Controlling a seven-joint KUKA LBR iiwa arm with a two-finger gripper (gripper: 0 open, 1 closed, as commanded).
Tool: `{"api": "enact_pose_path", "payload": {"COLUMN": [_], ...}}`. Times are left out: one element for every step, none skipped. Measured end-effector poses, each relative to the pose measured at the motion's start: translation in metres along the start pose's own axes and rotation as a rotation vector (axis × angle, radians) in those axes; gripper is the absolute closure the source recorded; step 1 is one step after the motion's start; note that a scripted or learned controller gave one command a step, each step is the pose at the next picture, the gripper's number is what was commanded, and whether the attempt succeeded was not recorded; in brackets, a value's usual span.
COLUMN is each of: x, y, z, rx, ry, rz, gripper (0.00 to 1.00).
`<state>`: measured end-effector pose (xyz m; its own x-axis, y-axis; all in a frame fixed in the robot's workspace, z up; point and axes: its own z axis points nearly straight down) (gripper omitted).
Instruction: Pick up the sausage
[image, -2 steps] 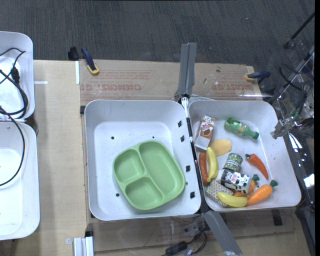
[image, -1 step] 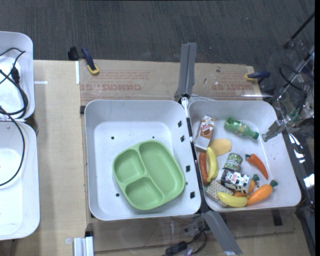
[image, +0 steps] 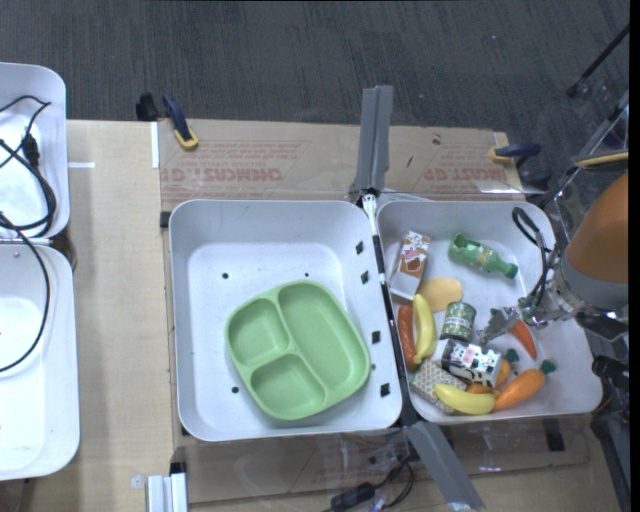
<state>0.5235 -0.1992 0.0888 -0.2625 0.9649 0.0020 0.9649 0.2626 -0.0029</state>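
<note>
The sausage (image: 405, 337) is a red-brown link lying lengthwise against the left wall of the right bin (image: 570, 400), partly covered by a yellow banana (image: 424, 325) on its right side. My gripper (image: 503, 323) hangs low over the right half of that bin, near an olive can (image: 458, 320) and a carrot (image: 525, 338). It sits roughly a hand's width to the right of the sausage, with the can and banana between them. Nothing shows in its grasp.
The right bin also holds a green bottle (image: 483, 256), a snack carton (image: 412, 254), a black-and-white milk carton (image: 470, 362), a second banana (image: 465, 400) and another carrot (image: 520, 388). A green divided plate (image: 297, 350) lies in the left bin (image: 200, 300).
</note>
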Motion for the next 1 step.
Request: {"api": "enact_pose_path", "payload": {"x": [-0.001], "y": [-0.0004], "z": [-0.006], "rx": [0.003], "ry": [0.001], "rz": [0.003], "gripper": [1.0]}}
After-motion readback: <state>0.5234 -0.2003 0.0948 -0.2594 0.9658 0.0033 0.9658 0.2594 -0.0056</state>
